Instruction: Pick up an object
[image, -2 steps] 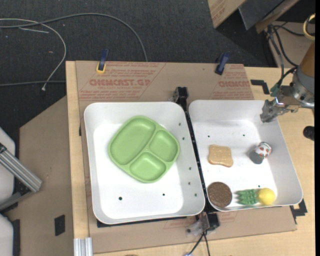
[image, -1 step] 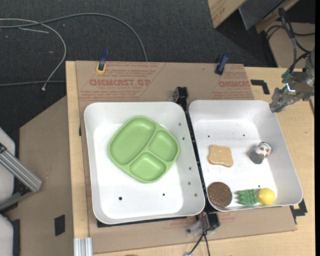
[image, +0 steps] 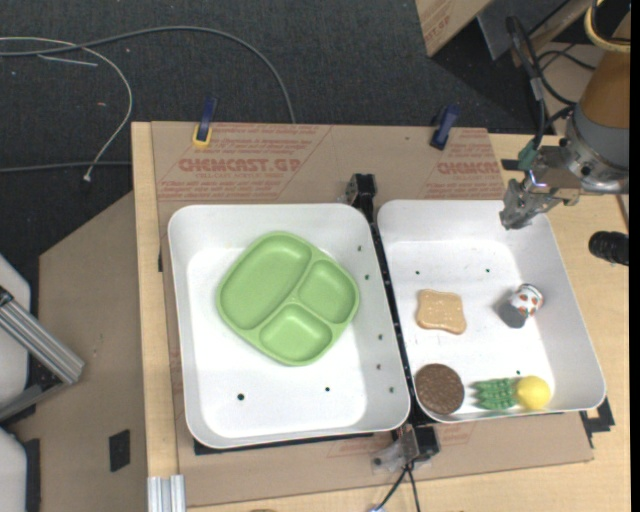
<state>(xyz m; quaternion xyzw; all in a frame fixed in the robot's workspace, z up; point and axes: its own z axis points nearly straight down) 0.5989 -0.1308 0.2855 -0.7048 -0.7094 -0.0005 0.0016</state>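
The right bin holds a slice of toast near its middle, a small grey and white object with red spots to the right of it, a brown round patty at the front, and a yellow fruit with green leaves in the front right corner. My gripper hangs over the bin's back right corner, well behind all of these, with nothing visible in it.
The left bin bears a green three-compartment plate. Blue clamps hold the cardboard at the back edge. A black clip sits between the bins. Cables lie on the dark floor behind.
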